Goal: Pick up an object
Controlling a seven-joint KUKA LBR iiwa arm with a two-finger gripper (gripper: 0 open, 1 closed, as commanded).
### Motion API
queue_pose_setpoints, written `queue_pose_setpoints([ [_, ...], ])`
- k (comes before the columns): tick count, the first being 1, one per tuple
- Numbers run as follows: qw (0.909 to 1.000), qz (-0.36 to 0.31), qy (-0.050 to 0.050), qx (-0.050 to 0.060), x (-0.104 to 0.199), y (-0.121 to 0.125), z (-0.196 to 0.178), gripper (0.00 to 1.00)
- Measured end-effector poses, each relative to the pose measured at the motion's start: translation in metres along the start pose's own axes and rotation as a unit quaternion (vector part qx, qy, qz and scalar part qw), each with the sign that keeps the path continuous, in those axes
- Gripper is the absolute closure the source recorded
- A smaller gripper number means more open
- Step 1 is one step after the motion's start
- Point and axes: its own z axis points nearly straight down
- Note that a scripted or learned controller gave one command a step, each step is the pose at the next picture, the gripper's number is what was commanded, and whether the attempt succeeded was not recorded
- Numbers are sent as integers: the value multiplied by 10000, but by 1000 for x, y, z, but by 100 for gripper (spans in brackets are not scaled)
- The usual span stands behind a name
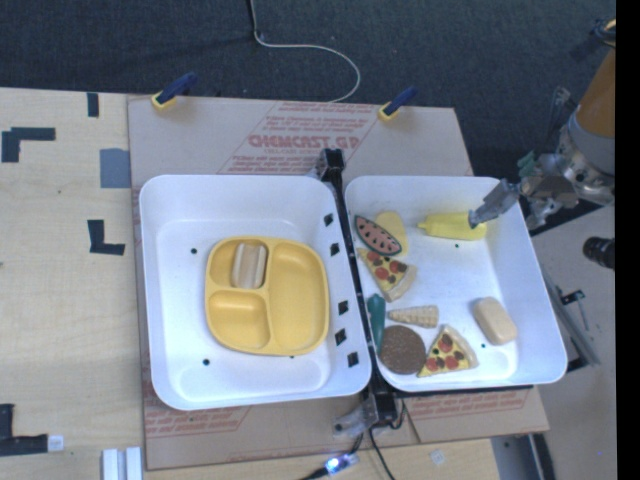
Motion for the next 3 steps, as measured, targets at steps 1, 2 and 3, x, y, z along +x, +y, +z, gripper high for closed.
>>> queue_pose_setpoints([
  [1, 10000, -18, -14, -62, 1, 2, -8, 0],
  [2, 10000, -20, -12, -41, 6, -5, 42, 0],
  [3, 10000, -19, -7, -28, 10, -11, 105, 0],
])
